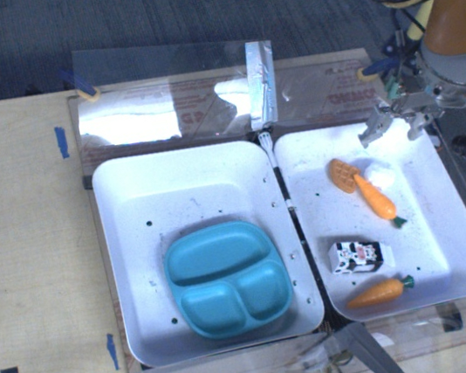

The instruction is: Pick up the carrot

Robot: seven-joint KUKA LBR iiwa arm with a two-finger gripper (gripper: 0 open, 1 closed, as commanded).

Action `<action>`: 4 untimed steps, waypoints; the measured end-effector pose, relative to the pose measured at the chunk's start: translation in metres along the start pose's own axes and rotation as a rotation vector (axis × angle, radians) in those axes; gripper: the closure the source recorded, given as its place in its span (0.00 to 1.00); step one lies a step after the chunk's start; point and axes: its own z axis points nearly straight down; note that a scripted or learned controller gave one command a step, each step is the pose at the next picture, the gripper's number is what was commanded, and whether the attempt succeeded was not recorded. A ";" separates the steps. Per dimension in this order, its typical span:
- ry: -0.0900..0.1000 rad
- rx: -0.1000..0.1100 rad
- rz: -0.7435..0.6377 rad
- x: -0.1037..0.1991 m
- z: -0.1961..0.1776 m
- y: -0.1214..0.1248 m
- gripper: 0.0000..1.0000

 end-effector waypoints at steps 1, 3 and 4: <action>-0.004 -0.016 0.045 0.008 0.095 -0.016 0.00; -0.007 -0.033 -0.259 0.044 0.087 -0.037 1.00; -0.006 -0.029 -0.259 0.044 0.089 -0.038 0.00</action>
